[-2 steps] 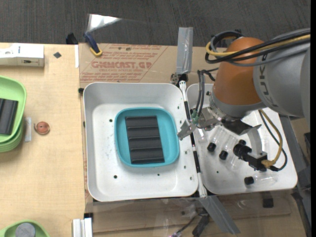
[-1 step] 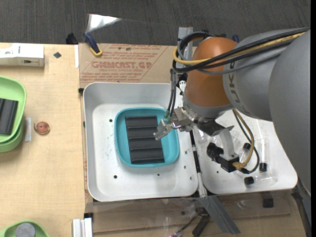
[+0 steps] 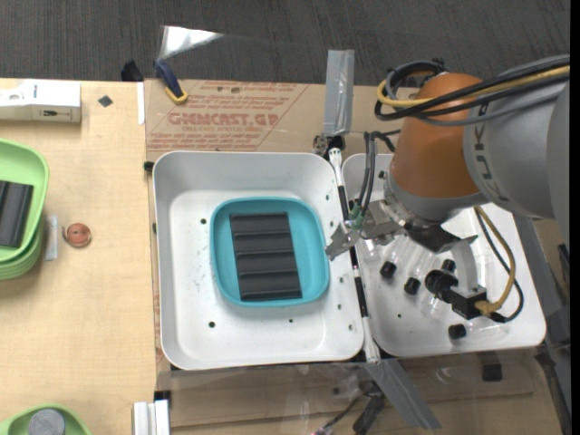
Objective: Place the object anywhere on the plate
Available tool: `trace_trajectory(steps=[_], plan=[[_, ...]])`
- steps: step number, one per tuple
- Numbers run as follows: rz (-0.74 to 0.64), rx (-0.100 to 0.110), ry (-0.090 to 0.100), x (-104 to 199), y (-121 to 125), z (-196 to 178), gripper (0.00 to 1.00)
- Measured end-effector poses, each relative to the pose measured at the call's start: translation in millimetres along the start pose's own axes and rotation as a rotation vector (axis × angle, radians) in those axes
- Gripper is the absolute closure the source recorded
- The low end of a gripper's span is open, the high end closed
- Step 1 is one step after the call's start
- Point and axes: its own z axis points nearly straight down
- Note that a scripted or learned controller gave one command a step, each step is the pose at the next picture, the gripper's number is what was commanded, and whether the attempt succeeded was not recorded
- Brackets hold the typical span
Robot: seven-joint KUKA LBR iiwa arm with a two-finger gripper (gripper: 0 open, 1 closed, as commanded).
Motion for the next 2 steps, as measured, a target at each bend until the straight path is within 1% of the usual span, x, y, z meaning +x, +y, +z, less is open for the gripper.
trace_trajectory(steps=[1, 2], plan=[[0.018, 0.001, -0.001, 75, 20, 17, 0.00], [-0.021, -0.001, -0.001, 27, 8, 0, 0.00]])
